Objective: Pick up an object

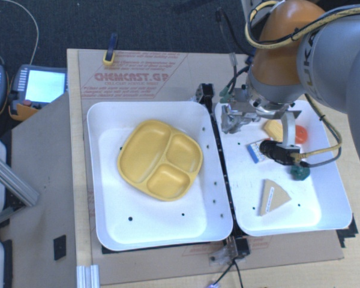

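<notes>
A yellow divided plate [161,159] lies in the middle of the left bin [102,179]. The right bin [324,215] holds a tan wedge [272,197] near its front, a small blue piece [253,152], a yellow object [274,129], an orange-red object [300,134] and a small teal object [299,173]. My gripper [233,122] hangs low over the back left corner of the right bin, close to the wall between the bins. It is left of the yellow object and above the blue piece. The wrist hides part of the yellow object.
Both bins rest on a cardboard sheet [138,71] with red print. A blue and yellow clamp [110,50] sits at its back edge. Lit screens [42,86] stand off the bench at the far left. The arm's bulk covers the back right of the scene.
</notes>
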### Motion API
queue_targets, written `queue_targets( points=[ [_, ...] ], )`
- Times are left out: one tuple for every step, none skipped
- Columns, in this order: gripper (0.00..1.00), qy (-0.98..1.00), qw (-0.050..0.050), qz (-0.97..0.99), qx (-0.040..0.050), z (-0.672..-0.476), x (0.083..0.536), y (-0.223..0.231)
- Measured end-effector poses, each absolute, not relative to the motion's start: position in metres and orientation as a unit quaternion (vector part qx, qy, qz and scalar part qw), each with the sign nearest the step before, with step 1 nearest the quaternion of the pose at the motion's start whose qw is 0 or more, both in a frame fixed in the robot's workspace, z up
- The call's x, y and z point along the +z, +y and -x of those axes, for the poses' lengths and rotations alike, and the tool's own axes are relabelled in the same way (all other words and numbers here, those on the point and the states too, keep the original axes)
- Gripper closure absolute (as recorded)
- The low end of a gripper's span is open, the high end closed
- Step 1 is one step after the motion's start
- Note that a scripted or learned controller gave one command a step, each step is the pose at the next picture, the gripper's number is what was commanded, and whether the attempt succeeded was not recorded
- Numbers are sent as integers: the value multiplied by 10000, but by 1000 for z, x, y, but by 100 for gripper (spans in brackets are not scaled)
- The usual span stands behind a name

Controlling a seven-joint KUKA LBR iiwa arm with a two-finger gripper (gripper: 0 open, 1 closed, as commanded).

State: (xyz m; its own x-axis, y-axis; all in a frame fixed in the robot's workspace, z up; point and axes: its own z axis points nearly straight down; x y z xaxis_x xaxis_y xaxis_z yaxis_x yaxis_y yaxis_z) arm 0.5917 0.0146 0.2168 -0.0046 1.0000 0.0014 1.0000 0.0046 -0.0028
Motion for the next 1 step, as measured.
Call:
queue_targets(
  points=[
    [100,-7095,20,7047,-1,-577,221,78]
  ],
)
